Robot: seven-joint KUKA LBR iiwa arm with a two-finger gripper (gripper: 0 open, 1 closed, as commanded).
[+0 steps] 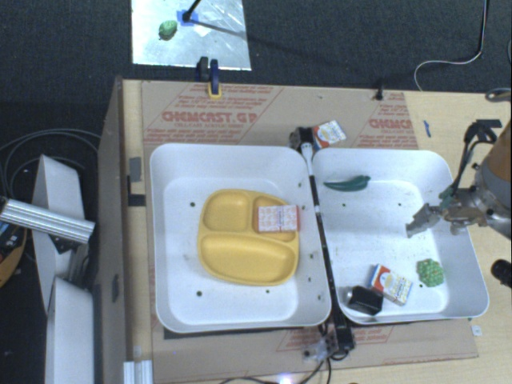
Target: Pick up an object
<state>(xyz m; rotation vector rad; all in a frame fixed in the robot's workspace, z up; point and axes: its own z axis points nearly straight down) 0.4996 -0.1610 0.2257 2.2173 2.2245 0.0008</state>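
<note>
My gripper (418, 222) hangs over the right side of the right bin (376, 234), and nothing shows in it. A knobbly green ball (430, 272) lies just below and to the right of it. A small red, white and blue box (390, 284) rests near the bin's front edge. Beside that box sits a black object (365, 300) in the front left corner. A dark green pepper-shaped piece (346, 183) lies at the back of this bin. In the left bin (180, 238) a yellow divided plate (240, 250) carries a small pink box (277, 218).
A small carton (329, 134) lies on the cardboard behind the bins. A blue and yellow clamp (210, 74) stands at the bench's back edge. Beyond it is a shiny sheet (216, 14) with a green lump (167, 29). The arm (484, 198) crosses the right bin's rim.
</note>
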